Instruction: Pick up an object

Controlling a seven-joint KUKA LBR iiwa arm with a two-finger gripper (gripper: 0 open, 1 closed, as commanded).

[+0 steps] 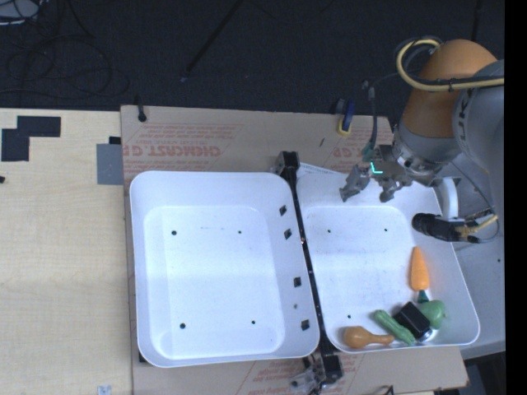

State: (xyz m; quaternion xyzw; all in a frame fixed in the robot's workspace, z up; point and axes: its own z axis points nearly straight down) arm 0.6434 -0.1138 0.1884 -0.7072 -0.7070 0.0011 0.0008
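On the tabletop [58, 245], the left bin [156, 189] lies just beside the right bin [317, 189], their rims touching along a black clamp strip [298, 245]. In the right bin's near right corner sit an orange pear-shaped toy [364, 336], a green toy [394, 324], a black block [412, 319] and a green ball-like piece [434, 310]. An orange carrot [419, 269] lies just above that cluster. The tool [372, 186] hangs over the right bin's far rim, fingers spread apart, nothing between them.
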